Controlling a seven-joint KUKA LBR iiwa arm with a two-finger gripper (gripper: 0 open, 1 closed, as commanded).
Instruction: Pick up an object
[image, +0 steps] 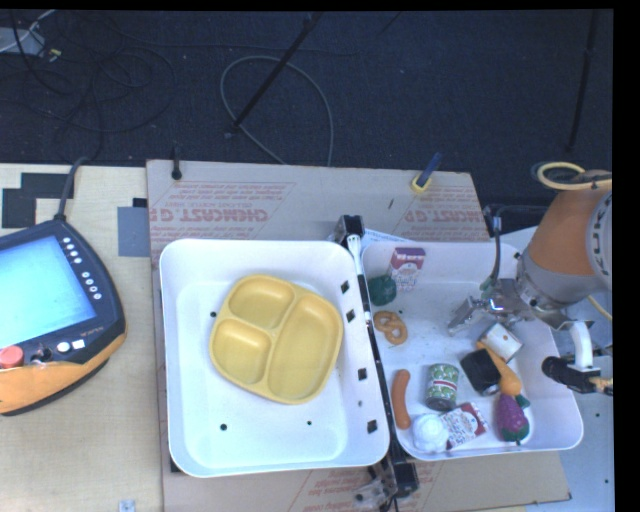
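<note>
My gripper (478, 312) hangs over the middle of the right bin (560, 440), reaching in from the right under the orange band of the arm (566, 238). Its metal fingers are spread open with nothing between them. Just below it lie a white block (503, 341), a black object (480, 370) and an orange carrot (507, 376). A pretzel (390, 327) lies to its left, with a green round toy (381, 290) and a small milk carton (408, 266) beyond. Nearer the front are a green can (442, 385), a sausage (401, 397), a white ball (428, 432), a red-and-white packet (463, 425) and a purple eggplant (513, 418).
The left bin (190, 420) holds a yellow divided plate (276, 337). A black divider (365, 340) runs between the bins. A teach pendant (50, 310) lies at the far left. Cables trail across the dark floor behind the bench.
</note>
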